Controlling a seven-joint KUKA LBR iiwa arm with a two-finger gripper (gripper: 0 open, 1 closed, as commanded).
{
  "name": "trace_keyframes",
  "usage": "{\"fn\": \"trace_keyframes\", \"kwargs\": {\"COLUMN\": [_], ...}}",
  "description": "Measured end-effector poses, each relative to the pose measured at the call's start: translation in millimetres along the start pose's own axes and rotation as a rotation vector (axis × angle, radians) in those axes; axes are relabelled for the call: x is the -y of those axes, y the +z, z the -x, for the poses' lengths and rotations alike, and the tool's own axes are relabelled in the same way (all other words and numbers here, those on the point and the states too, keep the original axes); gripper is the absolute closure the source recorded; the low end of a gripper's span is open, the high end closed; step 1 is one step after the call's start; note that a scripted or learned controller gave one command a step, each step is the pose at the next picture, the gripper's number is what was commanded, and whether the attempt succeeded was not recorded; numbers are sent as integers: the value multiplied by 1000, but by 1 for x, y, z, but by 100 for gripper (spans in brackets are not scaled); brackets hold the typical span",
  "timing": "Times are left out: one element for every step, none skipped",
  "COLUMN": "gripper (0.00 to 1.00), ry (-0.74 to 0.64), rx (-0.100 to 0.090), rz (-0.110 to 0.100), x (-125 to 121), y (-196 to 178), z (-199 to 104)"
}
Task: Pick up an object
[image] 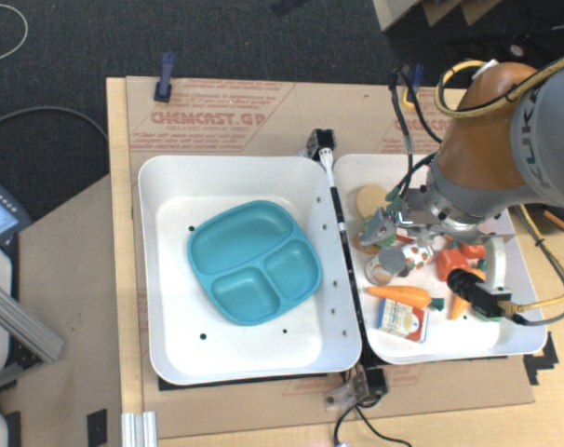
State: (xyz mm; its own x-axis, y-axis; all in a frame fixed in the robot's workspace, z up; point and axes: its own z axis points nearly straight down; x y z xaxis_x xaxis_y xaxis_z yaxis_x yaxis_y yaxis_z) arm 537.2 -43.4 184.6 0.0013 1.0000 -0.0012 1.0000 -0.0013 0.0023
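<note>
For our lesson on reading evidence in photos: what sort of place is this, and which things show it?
Probably a robotics lab test bench: a grey and orange robot arm reaches over two white bins, one holding a teal divided plate, the other small toy-like items, with loose cables around.

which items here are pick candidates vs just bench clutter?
Job: orange toy carrot; small printed carton; round tan piece; two-finger gripper over right white bin.
Lying about: teal three-compartment plate in left white bin; blue clamp.

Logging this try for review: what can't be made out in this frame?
- Gripper: the arm's wrist hides its fingers, so any grasp is unreadable.
- Toys under the wrist in the right bin: partly covered, too jumbled to name.
- Small box beside the carrot: label too small to read.
</note>
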Motion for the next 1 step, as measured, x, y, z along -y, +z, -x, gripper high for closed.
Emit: {"fn": "trace_keyframes", "kwargs": {"gripper": [0], "ry": [5], "rx": [-1], "rz": [-9], "x": [61], "y": [0], "z": [39]}}
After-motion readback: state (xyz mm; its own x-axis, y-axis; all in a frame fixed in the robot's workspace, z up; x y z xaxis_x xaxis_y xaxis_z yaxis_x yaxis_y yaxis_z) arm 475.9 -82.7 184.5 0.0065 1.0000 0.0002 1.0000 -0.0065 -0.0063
